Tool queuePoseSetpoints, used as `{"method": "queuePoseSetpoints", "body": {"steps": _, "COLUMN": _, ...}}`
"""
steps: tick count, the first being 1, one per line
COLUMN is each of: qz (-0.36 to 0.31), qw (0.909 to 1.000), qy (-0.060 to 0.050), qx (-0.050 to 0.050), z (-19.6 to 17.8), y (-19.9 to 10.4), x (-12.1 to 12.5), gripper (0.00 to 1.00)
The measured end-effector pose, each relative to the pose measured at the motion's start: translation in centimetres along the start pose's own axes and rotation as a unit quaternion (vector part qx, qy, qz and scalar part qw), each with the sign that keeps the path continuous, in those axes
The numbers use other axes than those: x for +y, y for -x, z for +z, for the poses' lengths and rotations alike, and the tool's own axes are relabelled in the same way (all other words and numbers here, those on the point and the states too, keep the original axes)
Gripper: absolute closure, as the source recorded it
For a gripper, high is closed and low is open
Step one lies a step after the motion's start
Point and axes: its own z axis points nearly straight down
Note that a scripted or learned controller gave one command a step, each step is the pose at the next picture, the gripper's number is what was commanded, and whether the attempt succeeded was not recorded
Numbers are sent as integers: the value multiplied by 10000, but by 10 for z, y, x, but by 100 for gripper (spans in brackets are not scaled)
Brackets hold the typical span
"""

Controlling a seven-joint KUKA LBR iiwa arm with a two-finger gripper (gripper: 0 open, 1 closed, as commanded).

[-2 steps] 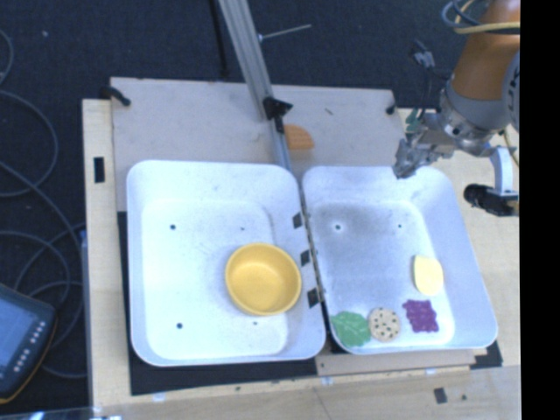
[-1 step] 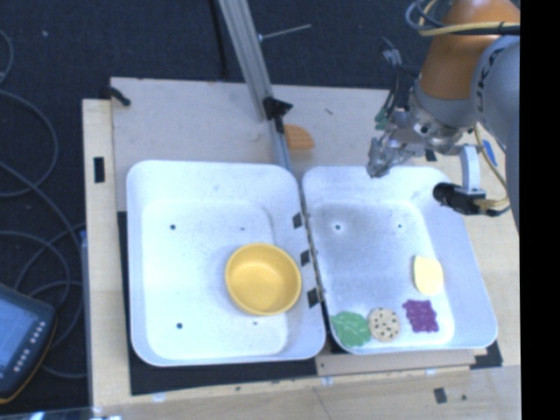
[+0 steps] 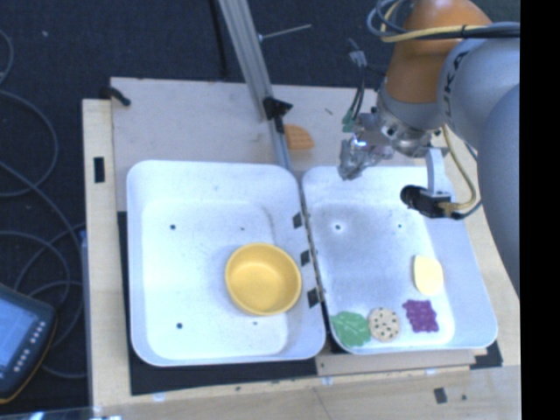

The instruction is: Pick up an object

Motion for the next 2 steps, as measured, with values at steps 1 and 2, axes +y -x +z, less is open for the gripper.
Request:
{"method": "queuePoseSetpoints", "body": {"steps": 1, "qz": -1, "qw": 10000, "qy": -2, "qx": 2, "z": 5, "y": -47, "x": -4, "gripper": 100}}
{"method": "queuePoseSetpoints", "body": {"steps": 2, "qz": -7, "qw": 10000, "qy": 18, "qx": 7, "z": -11, "y": -97, "x": -6, "gripper": 100}}
